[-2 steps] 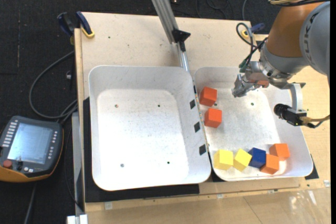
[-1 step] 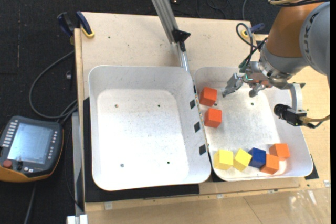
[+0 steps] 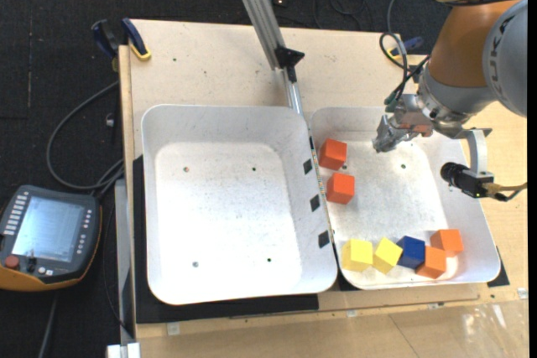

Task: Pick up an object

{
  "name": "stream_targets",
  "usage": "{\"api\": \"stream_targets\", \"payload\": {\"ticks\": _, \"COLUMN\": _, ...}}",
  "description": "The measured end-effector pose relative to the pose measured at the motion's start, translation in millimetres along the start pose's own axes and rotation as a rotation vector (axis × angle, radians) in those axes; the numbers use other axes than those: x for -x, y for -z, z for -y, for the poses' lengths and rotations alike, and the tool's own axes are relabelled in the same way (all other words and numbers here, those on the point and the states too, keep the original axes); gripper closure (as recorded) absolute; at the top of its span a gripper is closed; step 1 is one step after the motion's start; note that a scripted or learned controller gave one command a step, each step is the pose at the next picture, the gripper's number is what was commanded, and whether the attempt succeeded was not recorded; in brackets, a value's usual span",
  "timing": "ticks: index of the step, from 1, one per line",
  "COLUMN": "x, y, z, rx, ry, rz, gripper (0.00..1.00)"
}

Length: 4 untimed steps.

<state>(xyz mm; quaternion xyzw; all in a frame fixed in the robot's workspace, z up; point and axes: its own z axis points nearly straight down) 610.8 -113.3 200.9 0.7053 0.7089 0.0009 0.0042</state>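
Observation:
Two orange cubes lie in the right bin (image 3: 470, 205): one (image 3: 334, 153) near its upper left, another (image 3: 340, 188) just below it. Along the bin's front edge sit two yellow cubes (image 3: 358, 254) (image 3: 387, 254), a blue cube (image 3: 412, 251) and two more orange cubes (image 3: 434, 262) (image 3: 448, 241). My gripper (image 3: 386, 140) hangs over the bin's upper middle, to the right of the upper orange cube and apart from it. Nothing shows between its fingers.
The left bin (image 3: 168, 180) lies beside the right one. A slanted metal pole (image 3: 256, 0) runs down to the bins' shared edge. A teach pendant (image 3: 46, 235) rests off the bench at the left.

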Motion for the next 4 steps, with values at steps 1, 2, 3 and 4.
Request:
{"api": "stream_targets", "payload": {"ticks": 1, "x": -0.1, "y": -0.5, "z": 0.1, "rx": -0.001, "ry": 0.0, "rz": 0.0, "gripper": 0.0}}
{"api": "stream_targets", "payload": {"ticks": 2, "x": 0.0, "y": 9.9, "z": -0.6, "rx": 0.002, "ry": 0.002, "rz": 0.001, "gripper": 1.0}}
{"api": "stream_targets", "payload": {"ticks": 3, "x": -0.1, "y": 9.5, "z": -0.5, "rx": 0.001, "ry": 0.002, "rz": 0.001, "gripper": 0.0}}
{"api": "stream_targets", "payload": {"ticks": 4, "x": 8.7, "y": -84.5, "z": 27.0, "rx": 0.002, "ry": -0.002, "rz": -0.002, "gripper": 0.0}}
